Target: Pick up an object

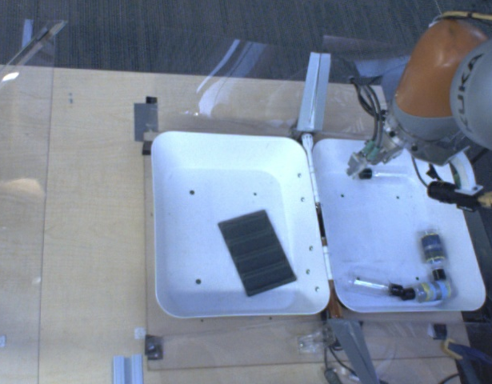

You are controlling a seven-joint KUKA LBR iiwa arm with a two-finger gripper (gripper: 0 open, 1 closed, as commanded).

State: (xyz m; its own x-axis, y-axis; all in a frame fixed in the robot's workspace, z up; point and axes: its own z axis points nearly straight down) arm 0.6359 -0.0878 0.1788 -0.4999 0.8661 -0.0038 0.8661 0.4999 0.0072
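Note:
A dark ribbed rectangular pad lies flat and slightly turned in the lower middle of the left bin. In the right bin, a small grey and blue cylinder rests near the right wall. A thin clear tube with a black tip and a small blue-capped piece lie along the front wall. My gripper hangs over the right bin's back left corner, well away from all of these, with nothing visibly in it.
The arm's orange band and grey wrist loom over the right bin's back right. A metal post stands behind the seam between the bins. Black cables trail by the right wall.

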